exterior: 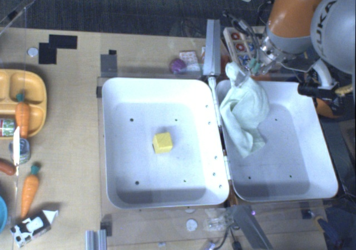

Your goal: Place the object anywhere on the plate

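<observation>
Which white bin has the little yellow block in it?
The left bin. The yellow block sits near its middle. The right bin has a white cloth instead, hanging from the pincer.

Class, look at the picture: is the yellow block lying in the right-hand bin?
No, the yellow block lies in the left bin; the right bin holds a white cloth.

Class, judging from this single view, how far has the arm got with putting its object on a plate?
Done: the white cloth is lifted, hanging from the claw over the right bin. In hand: carrying it. Left: setting it on a plate; the yellow block lies untouched in the left bin.
</observation>
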Robot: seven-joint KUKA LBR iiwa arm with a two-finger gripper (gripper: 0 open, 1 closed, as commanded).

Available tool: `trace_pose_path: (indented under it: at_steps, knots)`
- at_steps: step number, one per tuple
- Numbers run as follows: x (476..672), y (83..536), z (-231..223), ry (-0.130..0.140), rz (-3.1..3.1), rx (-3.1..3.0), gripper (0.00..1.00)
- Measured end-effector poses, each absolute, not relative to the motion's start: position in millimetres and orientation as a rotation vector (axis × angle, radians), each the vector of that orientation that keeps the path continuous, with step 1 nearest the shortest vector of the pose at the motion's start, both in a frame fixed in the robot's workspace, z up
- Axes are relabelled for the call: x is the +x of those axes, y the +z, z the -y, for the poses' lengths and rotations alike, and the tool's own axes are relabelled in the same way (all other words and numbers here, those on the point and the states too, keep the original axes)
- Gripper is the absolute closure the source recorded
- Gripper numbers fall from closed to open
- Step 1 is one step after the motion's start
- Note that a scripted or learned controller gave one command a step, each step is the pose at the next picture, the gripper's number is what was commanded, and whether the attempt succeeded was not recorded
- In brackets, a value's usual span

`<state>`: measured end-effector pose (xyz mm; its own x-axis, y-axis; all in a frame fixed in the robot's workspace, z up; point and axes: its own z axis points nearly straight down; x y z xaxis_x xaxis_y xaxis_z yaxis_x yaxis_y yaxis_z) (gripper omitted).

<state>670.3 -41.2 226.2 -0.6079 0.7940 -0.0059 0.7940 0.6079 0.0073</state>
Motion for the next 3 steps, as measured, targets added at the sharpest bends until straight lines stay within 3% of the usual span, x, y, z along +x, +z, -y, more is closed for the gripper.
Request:
trace_pose_path:
  at_steps: [1, 2, 3]
  knots:
    - [651.9, 158, 161, 0.003, -2.703, 1.589, 1.00]
    - [593.4, 235, 198, 0.007, -2.487, 1.901, 1.00]
    - [670.8, 308, 176, 0.007, -2.507, 1.874, 1.00]
